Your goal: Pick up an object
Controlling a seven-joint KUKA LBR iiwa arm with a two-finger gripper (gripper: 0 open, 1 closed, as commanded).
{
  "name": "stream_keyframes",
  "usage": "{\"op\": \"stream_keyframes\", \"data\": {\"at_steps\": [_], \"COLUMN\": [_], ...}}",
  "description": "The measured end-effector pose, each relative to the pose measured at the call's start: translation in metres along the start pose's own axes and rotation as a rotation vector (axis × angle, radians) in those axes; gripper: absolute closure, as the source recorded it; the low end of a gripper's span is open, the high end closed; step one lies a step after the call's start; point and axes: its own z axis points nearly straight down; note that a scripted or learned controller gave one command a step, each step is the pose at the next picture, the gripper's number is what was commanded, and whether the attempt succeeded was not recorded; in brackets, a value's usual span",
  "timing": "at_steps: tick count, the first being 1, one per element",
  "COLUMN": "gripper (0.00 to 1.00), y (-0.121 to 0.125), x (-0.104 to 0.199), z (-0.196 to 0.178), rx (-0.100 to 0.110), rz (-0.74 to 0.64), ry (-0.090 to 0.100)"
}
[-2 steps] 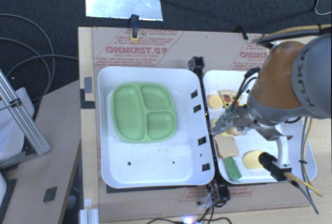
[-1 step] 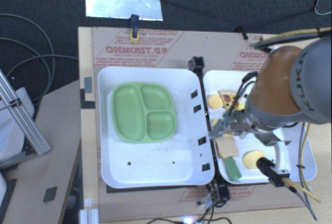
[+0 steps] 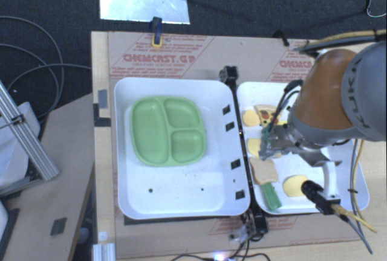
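White plastic bins sit side by side on the bench (image 3: 66, 133), and the right bin (image 3: 357, 190) is where the action is. Nearest the camera in it there's a green stick (image 3: 271, 196), long axis running roughly front to back, tilted a bit left at the top. Just right of it is a yellow round piece (image 3: 294, 185), and touching the stick's far end is a tan slice (image 3: 264, 171). The hand (image 3: 270, 145) is down over the bin's left side, beside another yellow piece (image 3: 253, 146); can't tell how its grip stands. Past that sits a yellow disc (image 3: 250, 117). The left bin (image 3: 181, 193) has a green divided plate (image 3: 167, 131) toward its far side, lots of bare floor in front.
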Motion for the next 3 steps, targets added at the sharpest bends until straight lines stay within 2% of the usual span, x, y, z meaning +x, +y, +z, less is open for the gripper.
{"op": "stream_keyframes", "data": {"at_steps": [1, 2, 3], "gripper": [1.0, 1.0, 1.0], "y": [0.014, -0.001, 0.015], "x": [0.058, -0.037, 0.122], "z": [-0.097, -0.181, -0.175], "rx": [-0.008, -0.009, 0.001], "rz": [-0.008, 0.011, -0.015], "ry": [0.003, -0.005, 0.005]}}
